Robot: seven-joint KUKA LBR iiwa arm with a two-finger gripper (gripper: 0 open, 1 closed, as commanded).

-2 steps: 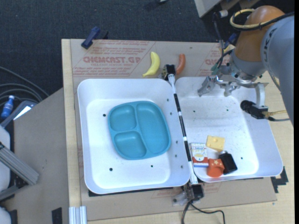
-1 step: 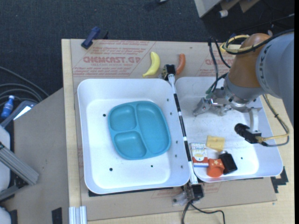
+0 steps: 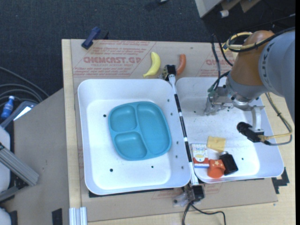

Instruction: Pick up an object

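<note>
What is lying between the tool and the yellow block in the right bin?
Nothing: in the camera view, bare white bin floor separates the tool from the yellow block.

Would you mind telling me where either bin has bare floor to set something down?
Left bin: bare strips all around the blue divided plate. Right bin: open between the tool and yellow block; crowded in its near-left corner.

The arm comes in from the upper right, its grey body large at the frame's edge, with the orange band just above the wrist. The wrist bends downward and to the left. The gripper hangs below it, pointing down, its metal fingers low and close together; whether they are parted cannot be made out.
</note>
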